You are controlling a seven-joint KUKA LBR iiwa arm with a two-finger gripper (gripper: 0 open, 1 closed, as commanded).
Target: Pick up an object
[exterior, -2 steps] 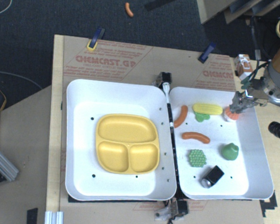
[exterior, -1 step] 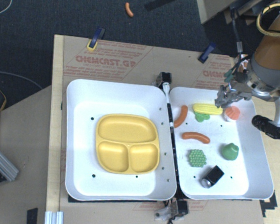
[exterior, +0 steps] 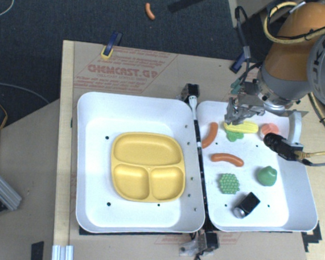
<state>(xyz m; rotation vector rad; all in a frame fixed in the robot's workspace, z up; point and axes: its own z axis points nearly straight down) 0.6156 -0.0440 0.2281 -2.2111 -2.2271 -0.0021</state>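
My gripper (exterior: 239, 118) sits low over yellow plastic toy corn cob with green husk (exterior: 241, 128), upper middle of right white bin (exterior: 303, 209). Can't tell claw state. I judge corn light, rigid, slick, rounded; best pinched across narrow middle.

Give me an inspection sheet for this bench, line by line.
Surface: left bin and right bin, both white, side by side on a board.
Job's things: right bin holds yellow corn, two sausages, green pepper, broccoli, a black block.
Clutter: yellow divided plate in left bin; an orange piece on the floor.
Grippers: gripper low over the corn; jaws' state unclear.
Cables: yellow cable at right; wires at the front edge.
Surroundings: dark carpet, blue clamp.
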